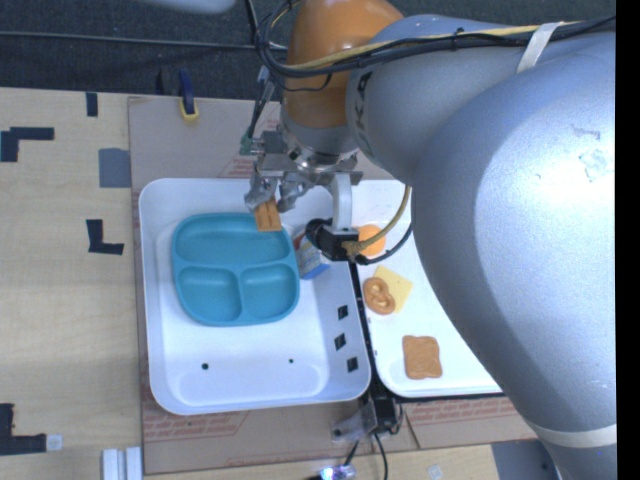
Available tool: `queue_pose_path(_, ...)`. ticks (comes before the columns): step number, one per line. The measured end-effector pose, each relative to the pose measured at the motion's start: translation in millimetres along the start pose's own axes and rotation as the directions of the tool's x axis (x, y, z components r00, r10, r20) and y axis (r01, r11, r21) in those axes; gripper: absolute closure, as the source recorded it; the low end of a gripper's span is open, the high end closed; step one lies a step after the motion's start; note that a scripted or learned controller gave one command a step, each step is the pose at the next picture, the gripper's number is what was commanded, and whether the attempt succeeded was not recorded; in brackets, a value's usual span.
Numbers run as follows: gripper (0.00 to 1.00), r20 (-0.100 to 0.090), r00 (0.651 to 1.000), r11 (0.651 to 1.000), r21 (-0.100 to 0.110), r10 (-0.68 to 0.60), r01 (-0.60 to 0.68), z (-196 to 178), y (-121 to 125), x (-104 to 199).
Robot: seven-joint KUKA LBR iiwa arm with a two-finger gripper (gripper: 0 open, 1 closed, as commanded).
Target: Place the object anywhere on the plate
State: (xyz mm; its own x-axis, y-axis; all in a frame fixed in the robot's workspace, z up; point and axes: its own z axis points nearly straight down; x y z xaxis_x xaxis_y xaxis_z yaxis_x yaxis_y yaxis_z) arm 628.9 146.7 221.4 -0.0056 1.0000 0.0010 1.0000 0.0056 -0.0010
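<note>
Over the plate [236, 283] rim, gripper [268, 208] pinches a half-hidden brown piece [267, 217].

Wooden bench [60, 298], black tape marks [98, 236], dark floor [120, 38].

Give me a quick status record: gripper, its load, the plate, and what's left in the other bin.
gripper: over the far rim of the plate, fingers closed on a small tan piece
held item: small tan piece, between the fingers, just above the plate's far edge
plate: blue divided plate in the left bin, three compartments
right bin: pretzel on a yellow piece, toast-like brown slice, an orange item partly hidden
placement: not yet released
</note>
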Motion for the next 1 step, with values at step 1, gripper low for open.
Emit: queue_pose_path(1, 0.0, 0.002, 1.0, 1.0, 0.001, 0.003, -0.003, 0.1, -0.1, -2.6)
